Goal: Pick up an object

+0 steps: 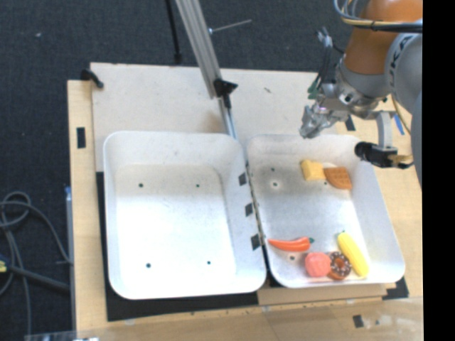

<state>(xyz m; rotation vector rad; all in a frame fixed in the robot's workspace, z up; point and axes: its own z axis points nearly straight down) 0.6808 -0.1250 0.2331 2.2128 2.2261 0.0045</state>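
Gripper (313, 123) hangs over right bin's (375, 197) far rim, finger state indeterminate; straight descent risks striking rim, missing yellow block (311, 170) nearby.

All the objects lie in the right bin (370, 190), left bin (117, 162) beside it.

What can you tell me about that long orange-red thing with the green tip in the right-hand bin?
It looks like a toy chili pepper: a slim, smooth, plastic-looking orange-red body, tapering to a point on its left, with a small dark green stem at its right end. It lies flat and nearly level across the floor of the right bin, near the front, its point close to the bin's left wall. Nothing appears to touch it; a pink round toy sits just beyond its stem end.
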